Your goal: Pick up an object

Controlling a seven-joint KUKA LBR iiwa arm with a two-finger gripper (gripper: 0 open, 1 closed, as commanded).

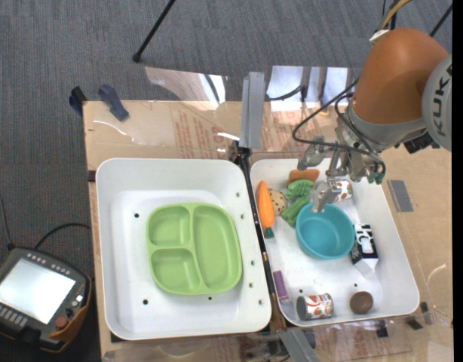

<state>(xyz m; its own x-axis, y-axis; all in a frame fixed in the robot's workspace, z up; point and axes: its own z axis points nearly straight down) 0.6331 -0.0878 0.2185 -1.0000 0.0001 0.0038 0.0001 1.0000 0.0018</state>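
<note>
- Tool (327, 194) is seen over the right bin (401, 277), at the blue bowl's (326, 234) far rim; whether it is open or closed cannot be told.
- Green tray (194, 247) lies in the left bin (114, 202).

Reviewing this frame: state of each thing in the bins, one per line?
green divided plate: flat, left bin
blue bowl: upright, right bin
can: on its side
carrot: lying along the bin's left wall
carton: lying beside the bowl
gripper: above the bowl's rim
</note>
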